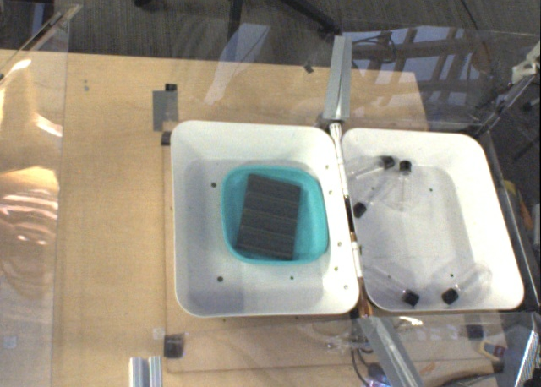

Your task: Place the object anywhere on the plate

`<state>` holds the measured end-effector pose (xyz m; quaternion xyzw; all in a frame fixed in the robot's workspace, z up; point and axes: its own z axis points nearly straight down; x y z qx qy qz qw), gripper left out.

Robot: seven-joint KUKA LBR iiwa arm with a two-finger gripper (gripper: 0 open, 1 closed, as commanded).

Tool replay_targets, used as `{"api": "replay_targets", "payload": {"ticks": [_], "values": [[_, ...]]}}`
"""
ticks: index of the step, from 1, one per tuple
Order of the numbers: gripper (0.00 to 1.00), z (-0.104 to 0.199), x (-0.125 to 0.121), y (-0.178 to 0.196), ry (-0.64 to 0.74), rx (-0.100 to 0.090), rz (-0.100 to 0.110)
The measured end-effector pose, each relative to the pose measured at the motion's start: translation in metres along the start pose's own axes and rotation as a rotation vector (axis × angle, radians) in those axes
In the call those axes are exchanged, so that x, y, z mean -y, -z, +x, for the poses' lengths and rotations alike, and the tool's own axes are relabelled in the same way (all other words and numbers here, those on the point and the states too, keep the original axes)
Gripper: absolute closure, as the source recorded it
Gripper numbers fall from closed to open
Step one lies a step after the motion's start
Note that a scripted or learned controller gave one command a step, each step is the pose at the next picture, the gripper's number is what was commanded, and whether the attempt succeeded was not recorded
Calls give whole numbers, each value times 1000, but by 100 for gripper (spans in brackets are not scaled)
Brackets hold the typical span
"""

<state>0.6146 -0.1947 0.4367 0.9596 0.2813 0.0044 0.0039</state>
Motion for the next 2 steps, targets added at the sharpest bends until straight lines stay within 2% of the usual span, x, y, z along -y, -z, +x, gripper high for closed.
{"api": "replay_targets", "payload": {"ticks": [1,2], "values": [[0,-19,0,0,-249,1,1],[0,30,-30,-2,-359,1,1]]}}
